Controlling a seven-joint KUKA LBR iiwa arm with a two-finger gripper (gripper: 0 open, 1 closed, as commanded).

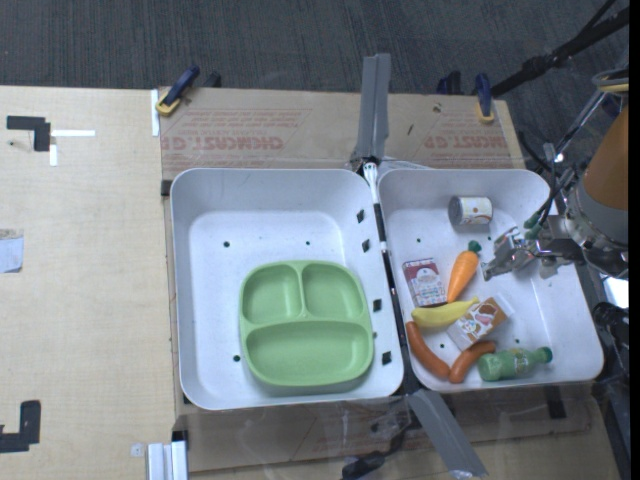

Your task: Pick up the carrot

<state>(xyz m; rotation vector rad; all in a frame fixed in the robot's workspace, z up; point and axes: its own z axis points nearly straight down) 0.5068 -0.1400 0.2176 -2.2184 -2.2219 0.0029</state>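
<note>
Carrot (461, 273) lies in the right bin (560, 363), just left of the pincer (507, 253).
Pincer is beside the carrot's green top and grips nothing; whether it is open or closed I cannot tell. A banana (445, 314) lies below the carrot, at its tip.

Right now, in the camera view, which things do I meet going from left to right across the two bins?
Green divided plate → small red-and-white carton → carrot → pincer.
</note>
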